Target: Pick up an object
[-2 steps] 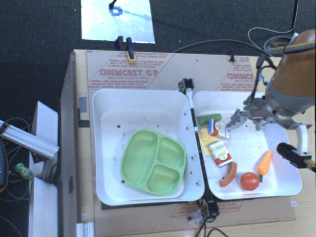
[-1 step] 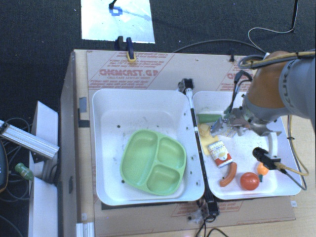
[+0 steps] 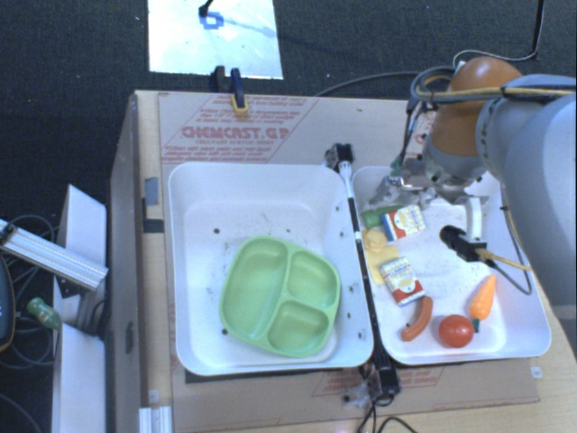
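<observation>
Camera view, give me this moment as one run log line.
arm: over right bin | gripper: near far rim above food carton | left bin: green tray | right bin: carrot, tomato, sausage

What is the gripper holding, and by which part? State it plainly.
Cannot be told. The gripper hangs low over the right bin's far end, above the small carton, and no object shows in its grasp.

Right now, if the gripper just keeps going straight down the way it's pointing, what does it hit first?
Probably the small red-and-white carton at the back of the right bin. The gripper hangs just above and behind it, pointing down. Depth is unclear from this slant, so it might land on the bin floor beside the carton instead.
</observation>
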Controlling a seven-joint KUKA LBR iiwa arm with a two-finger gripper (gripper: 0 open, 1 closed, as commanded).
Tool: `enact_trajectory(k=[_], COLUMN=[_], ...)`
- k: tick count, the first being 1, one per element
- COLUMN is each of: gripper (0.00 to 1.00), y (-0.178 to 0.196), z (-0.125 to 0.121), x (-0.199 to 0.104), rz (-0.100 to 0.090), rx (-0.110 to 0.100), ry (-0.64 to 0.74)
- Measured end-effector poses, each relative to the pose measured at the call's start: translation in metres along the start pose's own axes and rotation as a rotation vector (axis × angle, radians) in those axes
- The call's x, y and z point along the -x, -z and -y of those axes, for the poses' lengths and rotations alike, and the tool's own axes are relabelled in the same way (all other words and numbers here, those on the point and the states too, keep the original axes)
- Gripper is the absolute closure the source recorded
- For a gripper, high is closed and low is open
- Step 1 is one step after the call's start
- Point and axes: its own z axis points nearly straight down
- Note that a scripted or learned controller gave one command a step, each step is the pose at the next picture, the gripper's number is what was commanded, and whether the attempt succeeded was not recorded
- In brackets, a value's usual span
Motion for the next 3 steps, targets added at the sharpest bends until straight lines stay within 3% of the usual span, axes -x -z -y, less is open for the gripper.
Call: enact_trajectory(k=[2, 3], gripper=[0.00, 1.00], y=[-0.004, 0.007], z=[-0.006, -0.007], x=[-0.009, -0.009], rz=[-0.001, -0.001], rx=[-0.012, -0.009], ry=[0.001, 0.002])
